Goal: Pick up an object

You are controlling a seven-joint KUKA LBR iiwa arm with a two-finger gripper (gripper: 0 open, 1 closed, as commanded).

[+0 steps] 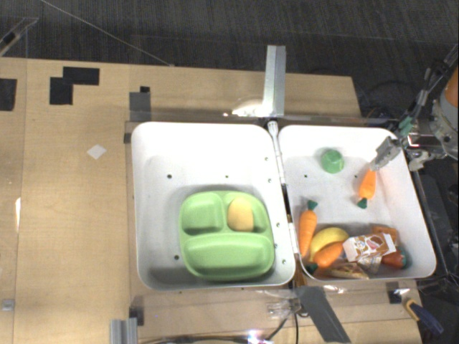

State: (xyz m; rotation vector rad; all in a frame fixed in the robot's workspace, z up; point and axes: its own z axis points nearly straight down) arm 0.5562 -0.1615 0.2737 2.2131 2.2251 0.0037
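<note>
While the gripper (388,151) hangs at the right bin's (344,136) upper right corner, I cannot tell how it is set. Nearest is a small carrot (367,185), just below and left of the tip in frame, lying free on the white floor. Its long axis runs nearly up-down, green stub toward the bottom. I judge a short drop down-left would reach it.

Gripper (388,151) hangs over the right bin's (423,213) far right, just above a carrot (367,185); green tray (226,235) in left bin (154,192).
</note>
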